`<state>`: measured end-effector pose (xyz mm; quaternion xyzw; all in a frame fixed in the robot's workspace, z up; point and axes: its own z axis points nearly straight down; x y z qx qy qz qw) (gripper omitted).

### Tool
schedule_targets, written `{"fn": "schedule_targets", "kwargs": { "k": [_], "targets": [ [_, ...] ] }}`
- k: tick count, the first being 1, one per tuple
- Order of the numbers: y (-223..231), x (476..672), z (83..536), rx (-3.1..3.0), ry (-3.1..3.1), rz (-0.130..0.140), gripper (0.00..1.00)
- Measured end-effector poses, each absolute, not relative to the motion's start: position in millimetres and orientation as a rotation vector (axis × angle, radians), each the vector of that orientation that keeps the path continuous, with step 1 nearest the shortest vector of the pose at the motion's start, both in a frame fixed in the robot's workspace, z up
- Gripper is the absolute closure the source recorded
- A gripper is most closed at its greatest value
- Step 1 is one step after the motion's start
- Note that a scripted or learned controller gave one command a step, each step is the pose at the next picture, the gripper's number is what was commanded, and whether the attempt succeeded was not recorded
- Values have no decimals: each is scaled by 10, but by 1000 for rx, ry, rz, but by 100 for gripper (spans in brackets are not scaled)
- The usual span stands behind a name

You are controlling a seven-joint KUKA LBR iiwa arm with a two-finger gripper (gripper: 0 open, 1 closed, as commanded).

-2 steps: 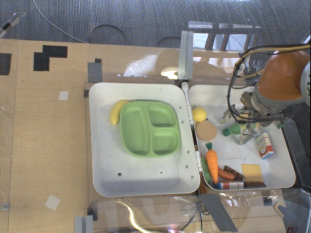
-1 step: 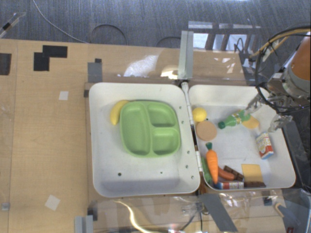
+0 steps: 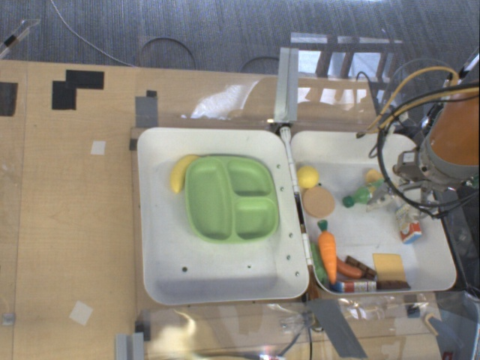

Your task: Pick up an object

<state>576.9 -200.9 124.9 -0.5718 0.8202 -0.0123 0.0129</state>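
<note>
Right bin (image 3: 420, 145) holds the pickable stuff, so starting there: a carrot (image 3: 328, 248) lies near the bin's front-left corner, orange body w/ green top pointing toward the back, and just beside it a round tan disc (image 3: 319, 201) sits against the left wall. Behind the disc, a yellow lemon (image 3: 307, 176) also hugs the left wall. Mid-bin there's a green bottle (image 3: 360, 196) lying on its side, and a small yellow item (image 3: 374, 175) just behind it, too small to ID. Along the front wall: a reddish sausage-like piece (image 3: 349, 268), a dark brown bar (image 3: 361, 265), a marker-like stick (image 3: 356, 286) w/ red and blue ends, and a flat tan square (image 3: 389, 266) toward the front-right corner. A small red-and-white carton (image 3: 410, 233) sits near the right wall. Arm (image 3: 454, 137) hangs over the bin's right side, cables looping round it; gripper (image 3: 411, 201) is down among the items by the carton, but can't tell if the claw is released or clenched, nothing clearly seen in it. Left bin (image 3: 161, 276) carries a green divided plate (image 3: 230, 198) around its middle, three compartments, and a banana (image 3: 180, 172) tucked at the plate's back-left edge, touching it. Both bins sit side by side on the wooden bench (image 3: 67, 216).
</note>
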Motion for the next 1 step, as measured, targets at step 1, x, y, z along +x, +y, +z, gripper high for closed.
{"fn": "schedule_targets", "kwargs": {
  "k": [1],
  "targets": [
    [-1399,6043,902,-2110,2309,-14,0]
  ]
}}
